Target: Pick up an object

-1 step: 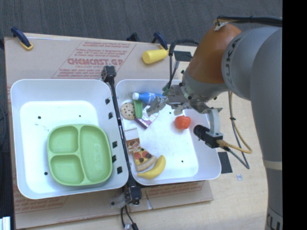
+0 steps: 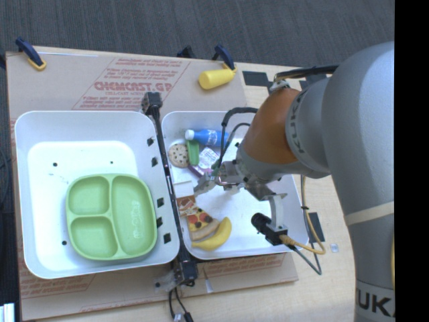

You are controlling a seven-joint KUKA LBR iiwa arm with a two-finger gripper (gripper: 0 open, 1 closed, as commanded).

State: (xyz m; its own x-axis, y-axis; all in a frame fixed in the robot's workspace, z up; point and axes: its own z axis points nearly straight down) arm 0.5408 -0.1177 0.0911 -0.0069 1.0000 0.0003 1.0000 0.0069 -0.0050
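The counter (image 2: 288, 86) is covered by a brown cardboard sheet (image 2: 87, 79) printed in red. Two white bins (image 2: 27, 180) are set side by side on it, and a yellow object (image 2: 216, 78) is seen near the far edge.

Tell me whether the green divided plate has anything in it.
Empty. The green divided plate lies flat in the left bin, and all three of its compartments show bare green, with nothing resting in them.

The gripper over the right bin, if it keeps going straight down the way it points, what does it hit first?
The gripper points down into the right bin. Likely first contact is the small purple-and-green item by its tip, or bare bin floor just beside it. Height above the bin is unclear from this slanted view.
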